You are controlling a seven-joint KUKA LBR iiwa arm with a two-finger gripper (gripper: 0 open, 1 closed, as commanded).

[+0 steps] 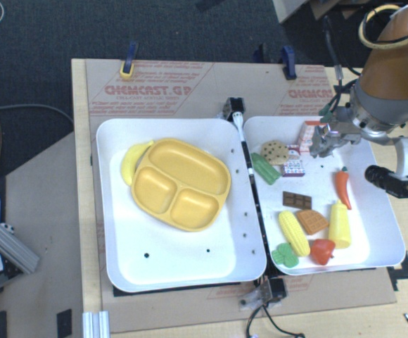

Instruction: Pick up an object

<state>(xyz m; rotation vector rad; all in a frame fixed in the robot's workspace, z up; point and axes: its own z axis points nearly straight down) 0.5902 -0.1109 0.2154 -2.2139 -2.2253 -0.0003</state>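
- Nearest the camera: green broccoli toy (284, 255) beside corn (293, 232).
- Claw (321, 146) hovers by pink box (307, 136); grip state: cannot tell.
- Advice: centre over 1 item before descending.

You are looking down from one fixed camera set above the bench (84, 189), tilted so the far edge with its two clamps (127, 67) sits toward the top of the frame. It stands far enough back to take in both white bins whole, the left bin (112, 210) and the right bin (383, 224), with dark floor beyond the bench. The arm (390, 62) enters from your upper right, cut off by the frame's edge.
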